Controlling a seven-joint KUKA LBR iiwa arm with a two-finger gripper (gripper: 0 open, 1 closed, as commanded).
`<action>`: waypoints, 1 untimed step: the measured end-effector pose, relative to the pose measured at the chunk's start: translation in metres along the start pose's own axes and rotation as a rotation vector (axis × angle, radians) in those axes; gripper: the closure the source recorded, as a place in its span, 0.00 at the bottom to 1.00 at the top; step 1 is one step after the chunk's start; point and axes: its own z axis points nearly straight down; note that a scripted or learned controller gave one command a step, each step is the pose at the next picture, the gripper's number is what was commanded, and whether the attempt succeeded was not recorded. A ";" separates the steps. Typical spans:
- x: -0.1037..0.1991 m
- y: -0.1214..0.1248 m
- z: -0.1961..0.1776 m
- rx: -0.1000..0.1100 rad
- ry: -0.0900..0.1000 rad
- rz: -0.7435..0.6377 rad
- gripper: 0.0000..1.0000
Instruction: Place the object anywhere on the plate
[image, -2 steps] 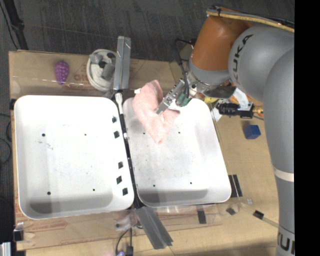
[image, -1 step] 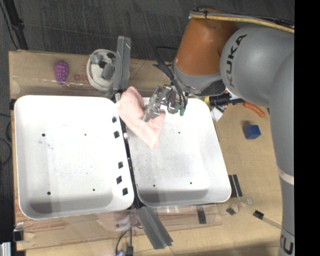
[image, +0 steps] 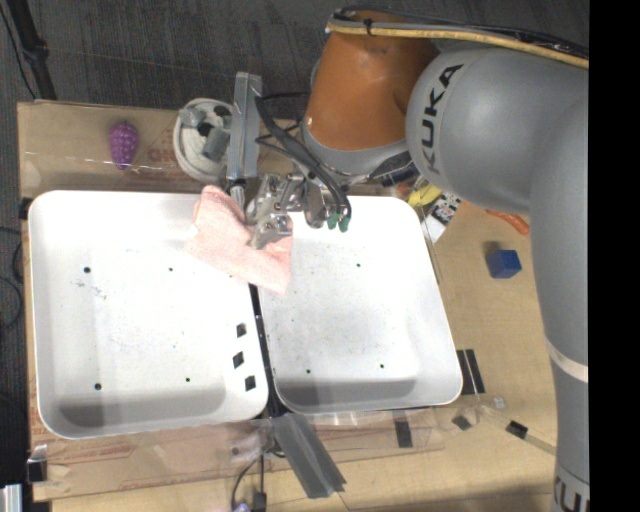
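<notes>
where the big grey arm (image: 500, 130) curves in from my right, i can read "kuka" in dark capitals running up its smooth rounded casing, and just behind that sits the glossy orange band (image: 360, 85), domed and shiny. that is the only lettering i can make out; a yellow and black scrap (image: 438, 203) by the right bin's far corner may carry print, but it is too small for me to read.

the gripper (image: 275, 215) is a cluster of bare metal and dark cables hanging over the far end of the seam between the two bins. i see a pink cloth (image: 240, 240), soft and crumpled, roughly a folded square, draped across that seam with most of it on the left bin (image: 120, 330) and one corner over the right bin (image: 360, 320). the metal tips sit right at the cloth's upper right edge, touching it as far as i can judge, but i cannot tell how far apart the jaws stand or whether they have any of the fabric.

both bins are shallow, white, hard plastic with rounded corners and a few small dark specks on their floors. on the brown bench beyond them lie a knobbly purple lump (image: 123, 143) and a round white dish-like thing (image: 203, 135); a small blue block (image: 505, 262) rests on the right.
</notes>
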 end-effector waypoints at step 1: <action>0.000 0.054 -0.005 0.000 -0.002 -0.003 1.00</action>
